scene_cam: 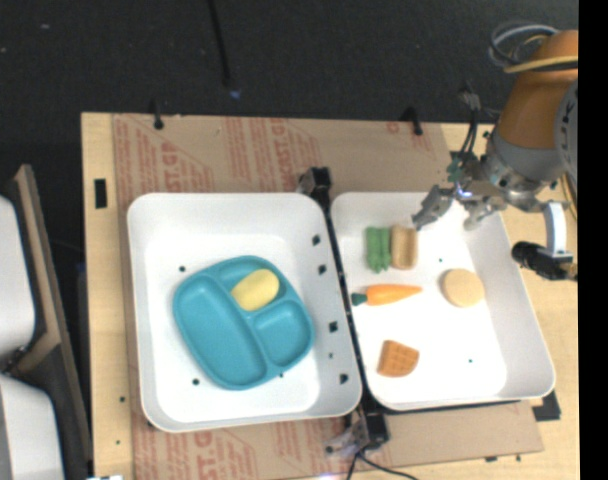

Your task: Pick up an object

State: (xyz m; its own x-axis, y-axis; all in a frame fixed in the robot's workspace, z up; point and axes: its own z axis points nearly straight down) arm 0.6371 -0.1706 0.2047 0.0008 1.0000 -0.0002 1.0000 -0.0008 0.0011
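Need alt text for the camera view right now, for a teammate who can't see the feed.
The grey and orange arm's gripper hangs open over the far edge of the right bin, holding nothing. That bin holds a green piece, a tan piece, a carrot, a round bun and a waffle piece. The left bin holds a blue tray with a yellow item on it.

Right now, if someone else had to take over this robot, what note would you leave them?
Gripper: open, holding nothing, over the right bin's far edge.
Right bin: green piece and tan piece side by side, carrot, round bun, waffle.
Left bin: blue tray with a yellow piece in one compartment.
Done: nothing picked.
Left: lower, grip one item, lift.
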